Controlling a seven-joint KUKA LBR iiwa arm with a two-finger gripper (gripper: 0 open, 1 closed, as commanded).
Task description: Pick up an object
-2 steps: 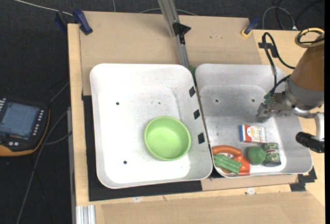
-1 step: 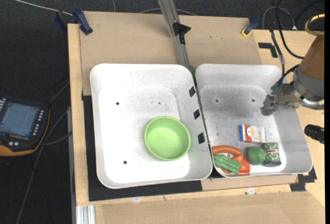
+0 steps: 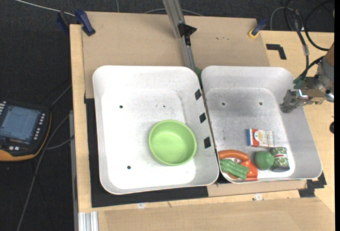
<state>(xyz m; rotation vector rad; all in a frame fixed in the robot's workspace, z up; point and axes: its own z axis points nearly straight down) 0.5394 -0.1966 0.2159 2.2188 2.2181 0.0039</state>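
Two bins (image 3: 106, 86) side by side. Green bowl (image 3: 172, 143) in left. Gripper (image 3: 292, 101) over right bin's rim, finger state unclear.

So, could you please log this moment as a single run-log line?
tool: at right bin's right rim, nothing seen held | right bin near corner: small carton, green ball, can | left bin: green bowl

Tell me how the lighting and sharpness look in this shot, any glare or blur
Camera view: even overhead light, soft shadows, with a greyish patch on the right bin floor. The green bowl is a bit overexposed and glossy. The small items near the right bin's front edge look soft, and print on the little carton is unreadable. The pincer at the right rim is slightly blurred.
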